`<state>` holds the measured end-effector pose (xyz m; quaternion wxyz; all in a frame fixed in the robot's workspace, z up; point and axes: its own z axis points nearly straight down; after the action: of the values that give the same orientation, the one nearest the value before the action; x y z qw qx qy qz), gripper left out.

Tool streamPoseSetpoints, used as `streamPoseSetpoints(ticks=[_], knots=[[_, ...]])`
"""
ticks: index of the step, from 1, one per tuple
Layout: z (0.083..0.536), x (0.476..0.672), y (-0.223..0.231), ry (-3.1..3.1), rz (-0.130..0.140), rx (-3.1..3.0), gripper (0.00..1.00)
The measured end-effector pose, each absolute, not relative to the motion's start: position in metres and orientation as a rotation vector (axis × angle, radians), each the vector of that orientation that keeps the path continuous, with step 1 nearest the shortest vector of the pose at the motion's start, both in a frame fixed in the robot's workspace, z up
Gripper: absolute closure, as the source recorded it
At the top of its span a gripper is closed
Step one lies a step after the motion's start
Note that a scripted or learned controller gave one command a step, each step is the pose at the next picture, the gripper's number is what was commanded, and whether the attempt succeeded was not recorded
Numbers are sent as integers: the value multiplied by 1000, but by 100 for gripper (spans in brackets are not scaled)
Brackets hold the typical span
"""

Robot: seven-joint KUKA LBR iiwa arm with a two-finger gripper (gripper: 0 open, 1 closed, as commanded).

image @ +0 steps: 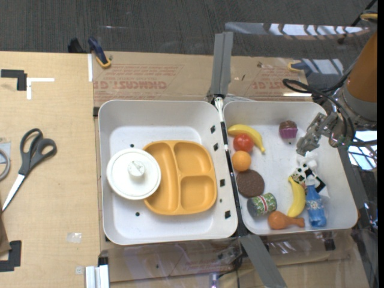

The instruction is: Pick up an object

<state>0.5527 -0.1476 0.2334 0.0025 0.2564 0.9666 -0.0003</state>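
Observation:
My gripper [311, 139] hangs over the right bin [336, 227], near its right side. It sits just above a small black-and-white toy [306, 174] and to the right of a purple plum [288, 129]. Below the toy lie a yellow banana [296, 198] and a blue bottle [316, 209]. On the bin's left side are a second banana [251, 134], a red tomato [243, 141], an orange [241, 161], a brown disc [251, 183], a green can [262, 204] and an orange drumstick-like toy [283, 221]. I see nothing held in the gripper.
The left bin [114, 221] holds a yellow divided plate [183, 182] with a white lidded bowl [133, 173] on its left edge. Scissors [30, 155] lie on the wooden bench at the left. A blue clip [99, 51] sits at the back by the cardboard.

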Motion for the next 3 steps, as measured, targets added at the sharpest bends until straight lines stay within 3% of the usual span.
streamPoseSetpoints(ticks=[1, 2, 3], knots=[[92, 533, -132, 2970, 0, 1018, 100], [236, 538, -63, 3006, 1, 898, 100], [278, 557, -161, 3135, -2, 114, 100]])
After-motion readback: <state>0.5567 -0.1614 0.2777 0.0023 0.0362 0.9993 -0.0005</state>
